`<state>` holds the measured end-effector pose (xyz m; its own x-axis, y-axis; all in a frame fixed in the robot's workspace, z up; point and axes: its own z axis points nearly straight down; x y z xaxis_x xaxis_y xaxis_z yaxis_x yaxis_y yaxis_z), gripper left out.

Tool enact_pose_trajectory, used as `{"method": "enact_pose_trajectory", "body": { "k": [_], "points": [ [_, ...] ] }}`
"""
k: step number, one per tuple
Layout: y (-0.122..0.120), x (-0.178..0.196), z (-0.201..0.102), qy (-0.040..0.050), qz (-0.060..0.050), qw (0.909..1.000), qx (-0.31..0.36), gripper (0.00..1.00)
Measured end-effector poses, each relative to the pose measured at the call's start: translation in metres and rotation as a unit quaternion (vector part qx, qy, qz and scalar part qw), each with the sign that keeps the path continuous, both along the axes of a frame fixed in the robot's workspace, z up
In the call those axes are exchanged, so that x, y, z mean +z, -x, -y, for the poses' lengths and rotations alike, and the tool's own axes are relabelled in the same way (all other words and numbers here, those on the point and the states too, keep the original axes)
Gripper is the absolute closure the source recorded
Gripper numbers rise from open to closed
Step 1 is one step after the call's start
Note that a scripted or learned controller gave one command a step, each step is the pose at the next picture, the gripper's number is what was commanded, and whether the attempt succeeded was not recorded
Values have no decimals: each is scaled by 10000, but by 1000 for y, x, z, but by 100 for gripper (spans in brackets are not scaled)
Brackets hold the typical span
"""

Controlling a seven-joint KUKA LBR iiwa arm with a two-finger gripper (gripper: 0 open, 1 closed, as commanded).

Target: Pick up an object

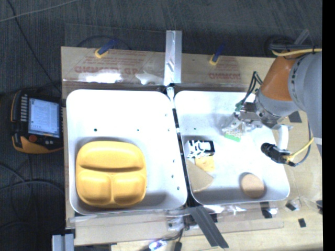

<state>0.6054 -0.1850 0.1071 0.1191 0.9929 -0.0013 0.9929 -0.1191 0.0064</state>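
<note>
From the overhead camera I see the gripper [242, 120] low in the right bin [220, 190], centre-right of frame; its grip I cannot tell. A small green-and-white object [233, 133] lies just beneath it.

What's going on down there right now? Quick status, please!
Gripper low in right bin, over a small green-and-white item. Grip unconfirmed. Brown lump and black-and-white piece lie apart, not in the way.
</note>
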Motion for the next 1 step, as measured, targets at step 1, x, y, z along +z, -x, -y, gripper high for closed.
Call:
{"method": "enact_pose_trajectory", "body": {
  "k": [1],
  "points": [
    [38,61,-46,-16,-51,9915,-1302,100]
  ]
}}
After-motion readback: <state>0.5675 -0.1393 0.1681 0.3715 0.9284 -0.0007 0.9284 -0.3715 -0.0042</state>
